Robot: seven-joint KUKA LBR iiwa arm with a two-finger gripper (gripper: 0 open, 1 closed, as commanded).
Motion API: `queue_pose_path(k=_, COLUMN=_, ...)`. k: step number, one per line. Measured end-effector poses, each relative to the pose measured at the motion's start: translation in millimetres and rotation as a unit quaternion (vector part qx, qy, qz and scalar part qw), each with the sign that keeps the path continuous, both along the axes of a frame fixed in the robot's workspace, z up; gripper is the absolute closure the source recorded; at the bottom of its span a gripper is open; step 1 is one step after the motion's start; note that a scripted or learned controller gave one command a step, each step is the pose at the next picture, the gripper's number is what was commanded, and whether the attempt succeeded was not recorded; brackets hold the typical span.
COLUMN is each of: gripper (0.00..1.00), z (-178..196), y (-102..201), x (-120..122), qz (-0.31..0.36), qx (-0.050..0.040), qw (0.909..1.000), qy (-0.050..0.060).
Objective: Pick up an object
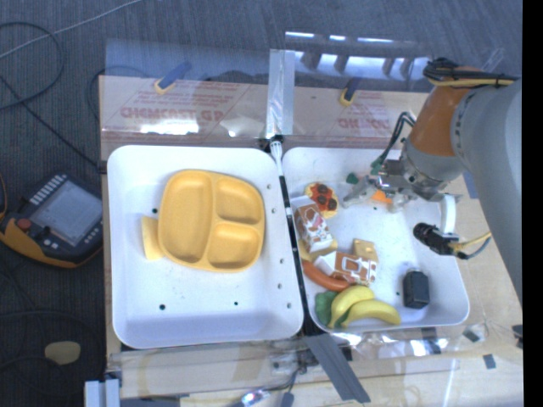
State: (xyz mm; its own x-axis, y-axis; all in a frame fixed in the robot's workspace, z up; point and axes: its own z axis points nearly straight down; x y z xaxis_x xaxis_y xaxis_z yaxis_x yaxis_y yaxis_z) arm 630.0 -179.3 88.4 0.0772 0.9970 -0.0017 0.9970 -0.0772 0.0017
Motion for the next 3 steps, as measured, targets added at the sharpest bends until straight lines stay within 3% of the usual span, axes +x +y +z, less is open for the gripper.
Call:
queue_pose_path(k=1, gripper=0.00, z=0, y=-6, x=-12, qz=0.011, qx=-0.0017, qw=0.9999, qy=-0.004)
queue_pose_path(k=2, gripper=0.00, z=-2, y=8, x=30, qz=0.013, qx=-0.0014, qw=0.9999, qy=0.003)
queue_pose_path(k=3, gripper=1.00, z=3, y=10, x=28, qz=0.014, qx=-0.0003, qw=0.9998, qy=0.010)
